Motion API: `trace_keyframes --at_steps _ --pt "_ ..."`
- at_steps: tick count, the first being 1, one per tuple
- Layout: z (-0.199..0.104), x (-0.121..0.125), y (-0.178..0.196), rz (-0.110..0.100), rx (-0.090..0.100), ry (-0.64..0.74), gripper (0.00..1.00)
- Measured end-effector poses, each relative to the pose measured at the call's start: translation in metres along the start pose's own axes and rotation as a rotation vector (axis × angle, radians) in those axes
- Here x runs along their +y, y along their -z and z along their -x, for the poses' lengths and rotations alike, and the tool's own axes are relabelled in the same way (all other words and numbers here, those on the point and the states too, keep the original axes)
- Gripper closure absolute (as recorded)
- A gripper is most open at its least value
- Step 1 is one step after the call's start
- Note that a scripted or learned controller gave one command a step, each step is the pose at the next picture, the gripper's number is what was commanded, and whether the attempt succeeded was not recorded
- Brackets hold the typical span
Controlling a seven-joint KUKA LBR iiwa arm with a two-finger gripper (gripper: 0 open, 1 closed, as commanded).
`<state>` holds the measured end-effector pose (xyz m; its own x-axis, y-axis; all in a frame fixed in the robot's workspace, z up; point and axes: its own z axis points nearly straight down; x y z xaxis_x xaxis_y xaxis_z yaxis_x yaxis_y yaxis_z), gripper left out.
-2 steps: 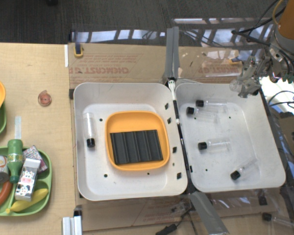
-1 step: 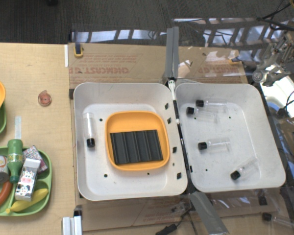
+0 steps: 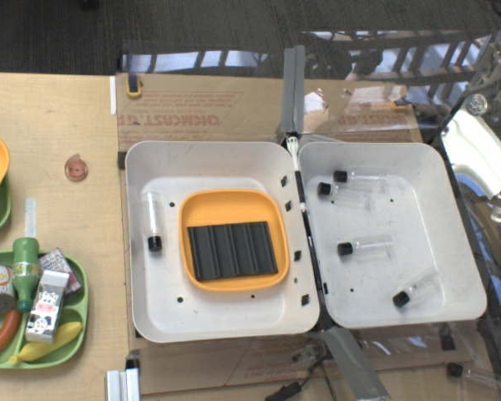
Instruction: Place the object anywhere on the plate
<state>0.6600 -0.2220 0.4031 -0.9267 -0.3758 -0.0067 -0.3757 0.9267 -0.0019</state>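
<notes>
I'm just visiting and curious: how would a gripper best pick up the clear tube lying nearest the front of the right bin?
Probably from straight above, fingers closing across the middle of the clear tube. It lies flat and slanted, black cap toward the left, with bare floor on both long sides.

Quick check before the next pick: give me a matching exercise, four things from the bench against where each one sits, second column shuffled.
Things:
1. orange plate
2. black ridged block
3. lone black-capped tube
4. four black-capped tubes

Places:
A. left bin, beside the plate's left edge
B. right bin
C. middle of the left bin
D. on the plate

Pairs: 1-C, 2-D, 3-A, 4-B
</notes>
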Motion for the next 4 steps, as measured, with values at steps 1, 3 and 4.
trace_keyframes --at_steps 1,3,4 --pt "0.0 0.0 0.039 0.001 0.0 0.327 1.0" --pt "0.001 0.001 0.038 0.005 -0.001 1.138 1.0" --pt "-0.112 0.046 0.039 0.008 0.001 1.189 1.0"
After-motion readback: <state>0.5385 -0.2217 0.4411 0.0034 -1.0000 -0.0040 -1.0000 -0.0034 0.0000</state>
